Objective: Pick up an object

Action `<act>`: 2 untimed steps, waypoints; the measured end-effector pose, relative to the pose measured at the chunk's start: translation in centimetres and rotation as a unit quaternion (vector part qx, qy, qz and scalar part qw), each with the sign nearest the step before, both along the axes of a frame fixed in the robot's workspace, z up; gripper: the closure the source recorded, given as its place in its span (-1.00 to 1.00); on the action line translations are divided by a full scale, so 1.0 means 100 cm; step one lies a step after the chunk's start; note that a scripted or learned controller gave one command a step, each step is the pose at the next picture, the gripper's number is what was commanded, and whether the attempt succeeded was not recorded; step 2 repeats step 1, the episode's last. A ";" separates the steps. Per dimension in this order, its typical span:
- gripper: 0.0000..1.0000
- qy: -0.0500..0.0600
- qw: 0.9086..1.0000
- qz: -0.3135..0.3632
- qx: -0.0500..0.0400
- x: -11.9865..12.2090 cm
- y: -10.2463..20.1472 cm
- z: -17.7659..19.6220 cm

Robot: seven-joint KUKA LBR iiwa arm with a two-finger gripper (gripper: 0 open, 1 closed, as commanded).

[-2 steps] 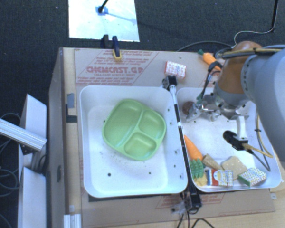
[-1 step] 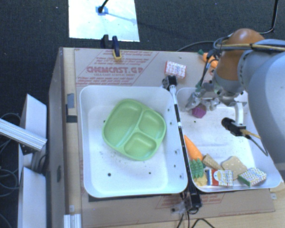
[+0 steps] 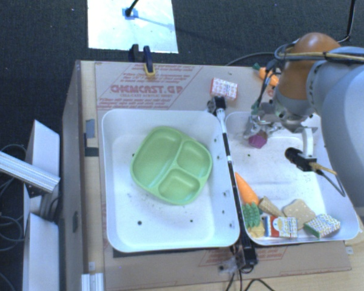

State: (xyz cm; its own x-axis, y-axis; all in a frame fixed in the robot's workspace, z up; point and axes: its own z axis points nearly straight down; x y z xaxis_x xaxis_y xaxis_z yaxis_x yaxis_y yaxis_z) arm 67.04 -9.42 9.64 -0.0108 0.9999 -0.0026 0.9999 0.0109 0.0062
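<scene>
Seen from above, the grey arm's jaws (image 3: 262, 128) hang at the far end of the right bin (image 3: 346, 217), just over a small magenta object (image 3: 258, 140); whether they are wide or closed cannot be told. A clean grasp likely calls for centring on that rounded piece before lifting straight up. Nearer the camera lie a smooth orange carrot (image 3: 246, 190), toast-like slices (image 3: 298, 210) and printed cartons (image 3: 284, 226). The left bin (image 3: 118, 223) bears a glossy green divided plate (image 3: 171, 164)
</scene>
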 end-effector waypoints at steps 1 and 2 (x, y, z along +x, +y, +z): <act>1.00 0.000 1.000 -0.003 0.001 -0.083 0.038 0.090; 1.00 0.000 1.000 -0.003 0.001 -0.083 0.038 0.090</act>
